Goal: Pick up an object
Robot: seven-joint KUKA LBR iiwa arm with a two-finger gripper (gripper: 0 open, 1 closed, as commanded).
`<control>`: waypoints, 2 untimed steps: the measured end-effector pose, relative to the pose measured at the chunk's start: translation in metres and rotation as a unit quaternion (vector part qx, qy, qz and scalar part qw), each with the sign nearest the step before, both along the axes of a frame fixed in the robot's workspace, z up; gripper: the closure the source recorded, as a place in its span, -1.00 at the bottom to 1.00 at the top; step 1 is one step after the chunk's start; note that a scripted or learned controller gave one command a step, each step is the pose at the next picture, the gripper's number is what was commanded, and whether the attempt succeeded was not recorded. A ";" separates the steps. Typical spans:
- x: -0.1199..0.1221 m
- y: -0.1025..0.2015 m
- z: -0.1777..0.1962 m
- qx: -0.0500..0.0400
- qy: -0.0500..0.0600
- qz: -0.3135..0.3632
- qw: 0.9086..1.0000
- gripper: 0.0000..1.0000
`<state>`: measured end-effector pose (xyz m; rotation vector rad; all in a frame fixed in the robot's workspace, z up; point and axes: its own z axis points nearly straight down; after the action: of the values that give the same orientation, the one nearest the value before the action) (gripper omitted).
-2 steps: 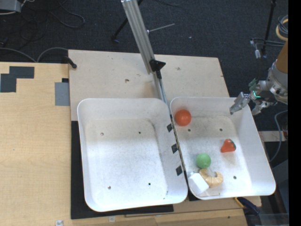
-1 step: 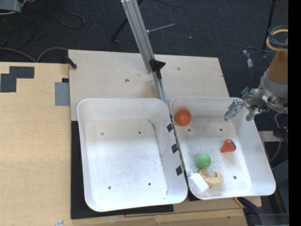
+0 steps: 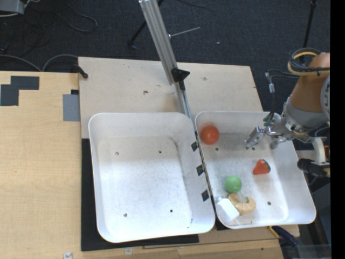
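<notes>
Over the far right part of the right bin (image 3: 302, 209) hangs my pincer (image 3: 259, 136), metal-grey at the end of the arm (image 3: 310, 99); at this slant I cannot tell how it is set, and nothing shows in its grasp.

Nearest to it lies a small red piece (image 3: 262, 167), wedge-like with a dark tip, just nearer than my pincer on the bin floor. I judge it light and stiff, a plastic toy, smooth enough to slip; taking it across its flat sides looks safest. Farther left, close to the dividing wall, sits an orange ball (image 3: 209, 134), and nearer the front a green ball (image 3: 233, 184). Both look round and glossy, likely to roll away unless taken square across the middle. Touching the green ball's near side is a tan curled thing (image 3: 242, 203), soft-looking, beside a white block (image 3: 227, 209).

The left bin (image 3: 102, 139) is a shallow white tray with rounded corners on the pale wooden bench (image 3: 38, 161).
</notes>
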<state>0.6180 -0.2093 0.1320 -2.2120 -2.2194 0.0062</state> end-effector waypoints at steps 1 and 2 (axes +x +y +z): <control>0.000 0.001 -0.042 -0.001 -0.003 0.000 1.000 -1.00; 0.000 0.001 -0.031 -0.001 -0.003 -0.001 1.000 1.00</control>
<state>0.6184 -0.2083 0.1014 -2.2178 -2.2229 0.0016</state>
